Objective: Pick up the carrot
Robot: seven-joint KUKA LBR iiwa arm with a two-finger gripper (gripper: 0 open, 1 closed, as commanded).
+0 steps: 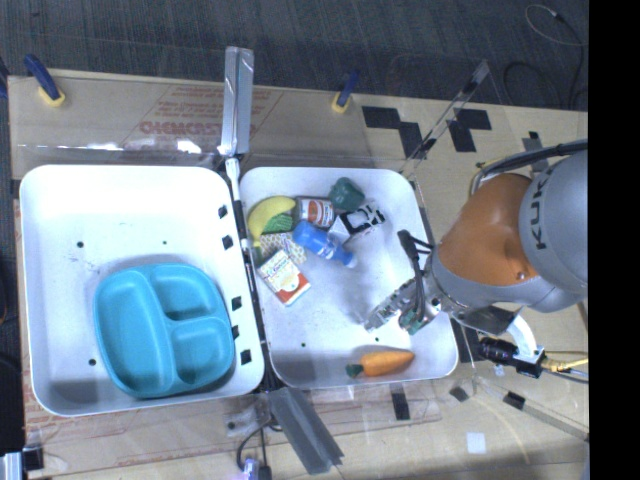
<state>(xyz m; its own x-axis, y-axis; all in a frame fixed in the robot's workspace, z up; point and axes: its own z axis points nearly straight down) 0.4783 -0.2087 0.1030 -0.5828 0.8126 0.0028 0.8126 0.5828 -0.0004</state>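
One end effector (398, 315) hovers near the carrot (385, 363), not touching it.

A: From my feed I see the table (120, 103), pale wood with red print at the back left.

B: What sits on it?

A: Two white bins side by side, touching at a central divider: left bin (50, 198) and right bin (420, 208). Two blue clamps (44, 80) grip the far edge, and black markers (405, 126) lie back right.

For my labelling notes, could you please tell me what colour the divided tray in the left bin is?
The divided plastic tray is light blue, seen in the camera view.
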